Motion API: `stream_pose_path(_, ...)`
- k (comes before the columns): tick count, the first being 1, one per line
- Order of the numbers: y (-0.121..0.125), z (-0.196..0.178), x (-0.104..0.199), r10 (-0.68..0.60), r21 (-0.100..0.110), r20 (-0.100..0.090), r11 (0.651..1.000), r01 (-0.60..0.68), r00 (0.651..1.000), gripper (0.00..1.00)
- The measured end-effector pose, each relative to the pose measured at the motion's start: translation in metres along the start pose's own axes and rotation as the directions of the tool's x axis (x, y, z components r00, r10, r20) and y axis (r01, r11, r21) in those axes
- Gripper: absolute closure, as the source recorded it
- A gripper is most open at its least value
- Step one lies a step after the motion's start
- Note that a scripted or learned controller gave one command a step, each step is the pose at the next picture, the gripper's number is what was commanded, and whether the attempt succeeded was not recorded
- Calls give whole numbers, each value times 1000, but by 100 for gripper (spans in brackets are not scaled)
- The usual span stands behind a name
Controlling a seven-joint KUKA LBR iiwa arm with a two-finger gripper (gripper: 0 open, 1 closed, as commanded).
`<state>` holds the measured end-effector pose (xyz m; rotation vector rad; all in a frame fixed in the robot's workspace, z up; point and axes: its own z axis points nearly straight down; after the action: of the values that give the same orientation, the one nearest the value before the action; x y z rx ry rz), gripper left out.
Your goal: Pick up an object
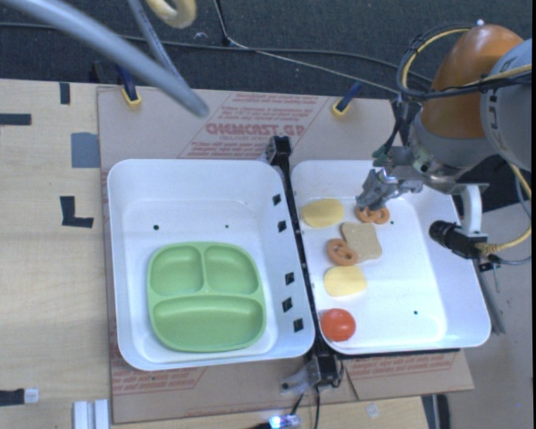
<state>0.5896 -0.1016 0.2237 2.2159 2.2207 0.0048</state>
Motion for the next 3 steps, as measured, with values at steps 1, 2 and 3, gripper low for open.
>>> stream_pose_path(1, 0, 12, 0, 1, 7, 0, 1000, -1, 1000, 100)
stream_pose_path(2, 11, 19, 48, -3, 6, -1, 1000, 3, 1000, 100)
stream_pose_path(3, 15, 16, 113, -6, 6, -3, 1000, 6, 1000, 100)
